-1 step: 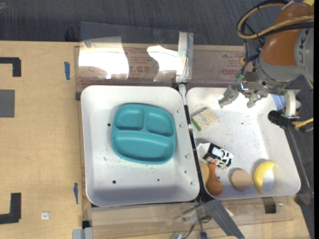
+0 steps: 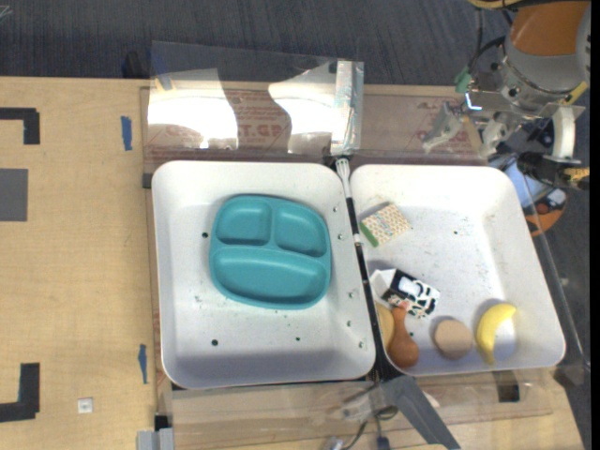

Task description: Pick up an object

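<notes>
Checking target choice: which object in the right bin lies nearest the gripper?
The patterned packet, lying alone in the right bin's upper left; the others cluster along its lower edge, farther from the gripper.

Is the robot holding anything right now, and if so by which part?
Nothing is held: the gripper hangs above the right white bin's far edge, apart from every object.

I am seeing two bins side by side on the bench (image 2: 75, 251), their inner walls touching. In the left bin (image 2: 178, 345) a tray (image 2: 271, 250) is lying at the centre. In the right bin (image 2: 487, 204) a packet (image 2: 385, 222) is sitting toward 10 o'clock, a card (image 2: 409, 293) just below it near the divider. Along 6 o'clock a pear (image 2: 401, 336), an egg (image 2: 453, 337) and a lemon (image 2: 495, 329) are lining up left to right. The arm (image 2: 548, 36) is hanging beyond the right bin's 1 o'clock corner.
</notes>
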Controlling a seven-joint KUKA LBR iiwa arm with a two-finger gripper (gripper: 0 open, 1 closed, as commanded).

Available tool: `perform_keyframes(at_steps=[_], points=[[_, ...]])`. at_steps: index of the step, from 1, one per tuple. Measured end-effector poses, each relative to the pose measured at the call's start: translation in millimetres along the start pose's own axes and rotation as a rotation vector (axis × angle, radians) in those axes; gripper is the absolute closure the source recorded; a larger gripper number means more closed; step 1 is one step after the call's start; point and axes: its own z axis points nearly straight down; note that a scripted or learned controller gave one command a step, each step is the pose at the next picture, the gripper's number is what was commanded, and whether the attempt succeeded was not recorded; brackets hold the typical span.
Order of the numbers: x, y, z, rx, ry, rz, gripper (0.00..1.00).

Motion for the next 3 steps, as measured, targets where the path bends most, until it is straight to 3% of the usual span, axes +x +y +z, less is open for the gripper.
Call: perform_keyframes(at_steps=[1, 2, 3], points=[[69.6, -61.6, 104.8, 0.018, 0.002, -0.023, 0.00], [-31.1, -55.6, 196.3, 0.002, 0.000, -0.081, 0.00], [-11.2, -176.8, 194.7, 0.002, 0.002, -0.247, 0.00]])
